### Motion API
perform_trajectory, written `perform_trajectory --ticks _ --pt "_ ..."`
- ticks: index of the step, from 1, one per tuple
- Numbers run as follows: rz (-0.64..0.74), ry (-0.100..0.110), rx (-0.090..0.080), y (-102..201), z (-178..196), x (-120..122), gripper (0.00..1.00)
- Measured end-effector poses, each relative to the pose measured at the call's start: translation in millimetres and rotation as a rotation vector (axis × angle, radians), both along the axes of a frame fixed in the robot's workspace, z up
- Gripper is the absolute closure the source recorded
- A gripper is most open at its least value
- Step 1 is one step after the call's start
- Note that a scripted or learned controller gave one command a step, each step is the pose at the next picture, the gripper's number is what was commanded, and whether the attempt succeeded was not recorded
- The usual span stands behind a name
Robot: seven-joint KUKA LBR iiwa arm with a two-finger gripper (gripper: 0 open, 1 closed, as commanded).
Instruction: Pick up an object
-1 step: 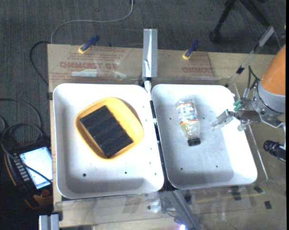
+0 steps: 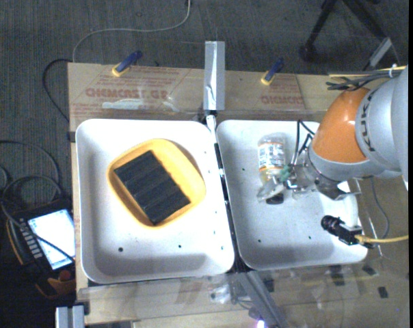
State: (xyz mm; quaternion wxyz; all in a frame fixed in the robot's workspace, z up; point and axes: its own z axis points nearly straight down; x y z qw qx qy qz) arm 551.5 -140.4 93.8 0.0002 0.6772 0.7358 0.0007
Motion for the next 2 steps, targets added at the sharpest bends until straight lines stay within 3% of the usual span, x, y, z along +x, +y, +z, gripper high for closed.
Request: perform_trajectory --ticks 1,2 --pt "0.000 0.000 0.000 -0.1 0.1 0.0 0.00" --pt "0.000 -0.002 0.001 0.5 10.1 0.9 1.00"
